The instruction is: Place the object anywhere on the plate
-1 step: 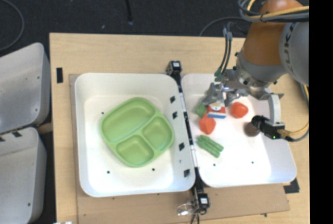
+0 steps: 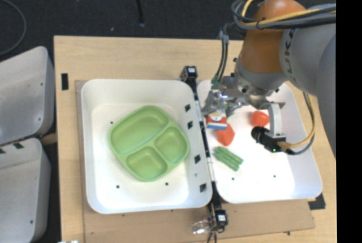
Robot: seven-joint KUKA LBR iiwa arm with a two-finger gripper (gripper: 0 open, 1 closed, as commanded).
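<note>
Camera view from above shows the gripper [image 2: 218, 105] low over the right bin [image 2: 294, 179], close to the wall it shares with the left bin [image 2: 102, 191]. Whether its fingers are apart or together I cannot tell; the wrist hides them. Just beneath it lies an orange-red object [image 2: 224, 134] with a white, red and blue piece [image 2: 216, 120] against its upper side, seemingly touching the gripper's tip. A second orange object [image 2: 260, 118] and a green pod-shaped object [image 2: 228, 157] lie nearby. The green divided plate [image 2: 149, 142] sits in the left bin
</note>
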